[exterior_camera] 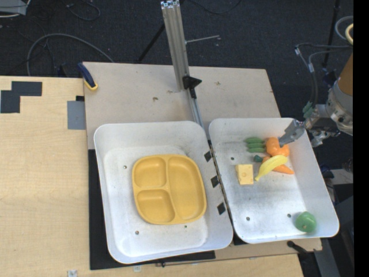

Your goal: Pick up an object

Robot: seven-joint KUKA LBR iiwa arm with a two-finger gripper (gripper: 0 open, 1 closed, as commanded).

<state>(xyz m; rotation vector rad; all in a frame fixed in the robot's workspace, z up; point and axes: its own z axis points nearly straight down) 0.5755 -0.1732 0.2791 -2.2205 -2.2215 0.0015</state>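
1. Fingers of the grey two-finger gripper [290,133] point down and left into the right white plastic bin [271,212]; I cannot tell if they are open or closed
2. Gripper tip sits just above a small orange toy [277,147], and I cannot tell if it touches it
3. Beside the orange toy lies a small dark green toy [253,143] on its left, and a yellow curved banana toy [269,165] just below it, lying over an orange carrot toy [283,169]
4. Left of the banana toy is a pale yellow block like cheese [245,174]
5. Far off in the bin's near right corner sits a round green toy [305,221], well apart from the rest
6. The left white plastic bin [115,154] holds a yellow plastic plate with three sections [169,188], lying flat
7. The grey arm [340,105] comes in from the right edge
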